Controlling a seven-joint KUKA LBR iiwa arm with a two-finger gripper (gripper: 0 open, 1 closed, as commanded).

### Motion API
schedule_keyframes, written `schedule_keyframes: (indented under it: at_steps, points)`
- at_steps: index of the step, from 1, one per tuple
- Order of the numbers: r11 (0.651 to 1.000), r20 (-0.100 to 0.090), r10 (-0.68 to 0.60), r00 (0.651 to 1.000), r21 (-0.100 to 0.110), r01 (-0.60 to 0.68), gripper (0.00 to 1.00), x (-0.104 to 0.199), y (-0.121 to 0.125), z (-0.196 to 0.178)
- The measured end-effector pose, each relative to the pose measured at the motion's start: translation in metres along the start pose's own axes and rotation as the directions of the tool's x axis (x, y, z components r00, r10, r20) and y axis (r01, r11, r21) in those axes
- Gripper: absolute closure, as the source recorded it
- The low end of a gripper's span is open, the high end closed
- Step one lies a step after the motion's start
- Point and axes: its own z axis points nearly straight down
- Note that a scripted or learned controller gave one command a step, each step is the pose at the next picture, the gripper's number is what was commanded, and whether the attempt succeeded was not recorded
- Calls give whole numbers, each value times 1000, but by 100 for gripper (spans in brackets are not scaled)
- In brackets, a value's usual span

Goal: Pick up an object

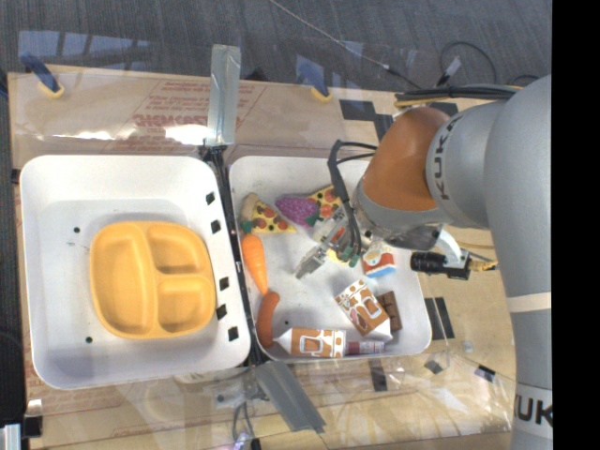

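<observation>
Camera view, from above at a slant. Two white bins are shown side by side: the left bin (56, 195) holds a yellow divided tray (150, 277); the right bin (412, 331) holds the candidate objects. The gripper (319, 257) is seen lowered over the right bin's bare middle, its fingers slightly parted and closed on nothing. A carrot (254, 261) and sausage (267, 315) lie along the left wall, grapes (300, 208) and a pizza slice (262, 216) near the far wall, a brown carton (364, 307) and a bottle (323, 343) toward the near wall. A miss is judged likely, since no object lies between the fingers; a closure here would be made on air.
</observation>
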Motion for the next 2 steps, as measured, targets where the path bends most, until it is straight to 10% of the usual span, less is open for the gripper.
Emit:
schedule_keyframes:
  at_steps: [1, 2]
  points:
    - [973, -6, 230, 973, 7, -230, 0, -82, 27, -1]
    - [977, 2, 212, 977, 1, -212, 0, -43, -29, -2]
